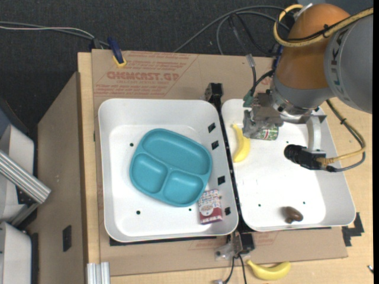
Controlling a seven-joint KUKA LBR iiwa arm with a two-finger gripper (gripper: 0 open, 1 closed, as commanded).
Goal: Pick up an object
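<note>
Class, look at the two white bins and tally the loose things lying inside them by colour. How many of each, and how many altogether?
Blue: 1, the divided plate
Yellow: 1, the banana
Red and white: 1, the small packet
Brown: 1, the small lump
Green: 1, the can under the tool
Total: 5

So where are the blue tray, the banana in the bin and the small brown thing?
Tray (pixel 170 167), camera view, its middle where the dividers meet.
Banana (pixel 241 147), camera view, mid-curve.
Brown thing (pixel 291 215), camera view, its top.
</note>
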